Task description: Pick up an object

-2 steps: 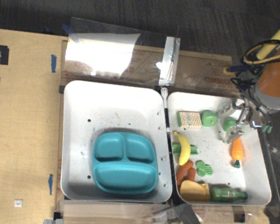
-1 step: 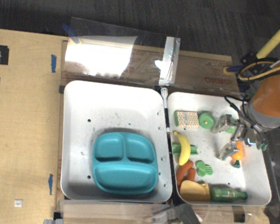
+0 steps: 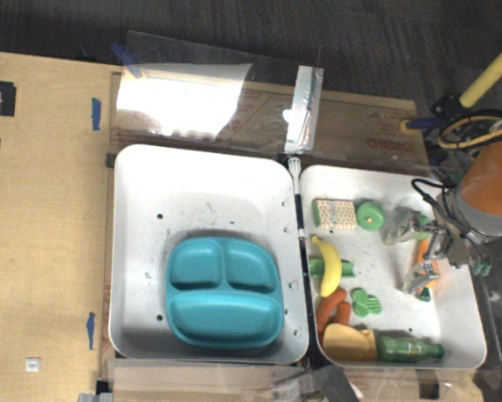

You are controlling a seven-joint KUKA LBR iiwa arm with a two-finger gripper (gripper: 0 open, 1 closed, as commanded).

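Gripper (image 3: 422, 276) hangs low in the right bin (image 3: 466, 309), and I can't tell its state through the blur. An orange sliver, possibly a carrot (image 3: 422, 249), sits against it at about twelve o'clock, long axis running twelve to six. From my seat, that's the nearest pick.

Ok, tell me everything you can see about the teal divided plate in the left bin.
The teal divided plate is a rounded rectangle that looks like smooth matte plastic. Raised ridges split it into three compartments: two smaller ones on the far side and one wide one on the near side. It lies flat and face up on the floor of the left bin, toward the near edge and a little right of centre. I can see nothing on it, and nothing else touches it.
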